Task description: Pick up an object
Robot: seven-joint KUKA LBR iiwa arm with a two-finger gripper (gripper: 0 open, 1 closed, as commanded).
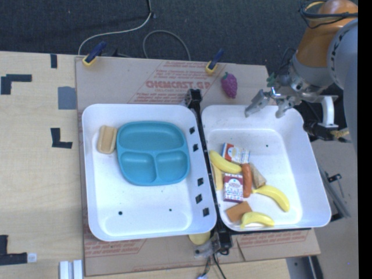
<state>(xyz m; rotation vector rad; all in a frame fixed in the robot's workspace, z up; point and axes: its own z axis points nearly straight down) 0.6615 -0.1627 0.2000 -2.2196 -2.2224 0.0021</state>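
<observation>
The grey arm's two-finger pincer (268, 106) hangs over the far rim of the right-hand shallow white bin (308, 156), its fingers spread apart and holding nothing. The likely things to pick lie crowded at that bin's near end: a yellow banana (224, 163) against the divider, a small red-and-white carton (235, 153), a second red carton (233, 188), an orange sausage-shaped piece (247, 179), and two more yellow bananas (275, 196) (257, 219) by the near wall. The chief risk, I judge, is that crowding — fingers coming down there may straddle two items, or nudge a curved banana aside so it rolls out of the closing grip. The wall-side bananas leave little room for a finger. The far half of the bin is bare, giving free approach. A purple grape cluster (229, 84) sits outside on the cardboard-covered bench (145, 80), and a blue compartment tray (153, 153) fills the left bin (93, 214).
</observation>
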